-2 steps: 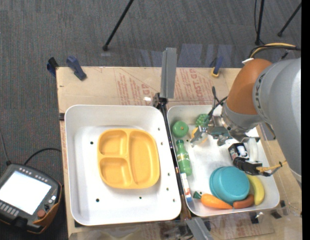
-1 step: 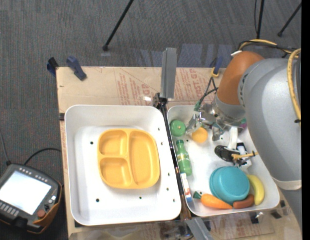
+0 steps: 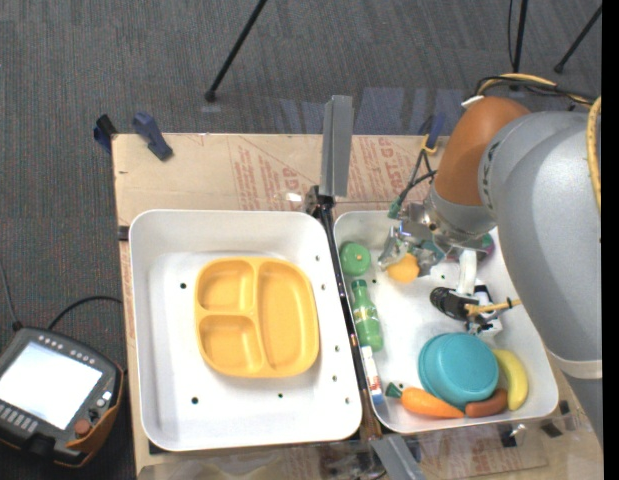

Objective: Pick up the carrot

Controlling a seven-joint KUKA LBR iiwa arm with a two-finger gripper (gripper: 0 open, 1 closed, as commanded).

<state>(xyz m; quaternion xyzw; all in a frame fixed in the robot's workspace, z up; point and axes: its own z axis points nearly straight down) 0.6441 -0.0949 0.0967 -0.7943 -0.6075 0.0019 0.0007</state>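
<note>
The carrot (image 3: 430,402), orange with a green stub at its left end, lies along the front edge of the right bin (image 3: 409,318), just under a teal bowl (image 3: 459,366). My gripper (image 3: 410,255) is low in the back of that bin, far from the carrot. A small yellow-orange piece (image 3: 404,269) sits right at its tip. The wrist hides how the gripper stands on that piece.
A green bottle (image 3: 363,303) lies along the right bin's left wall. A banana (image 3: 512,377) and a brown sausage (image 3: 486,405) rest beside the bowl. The left bin (image 3: 159,268) holds a yellow divided plate (image 3: 257,316). A grey post (image 3: 336,148) stands behind the bins.
</note>
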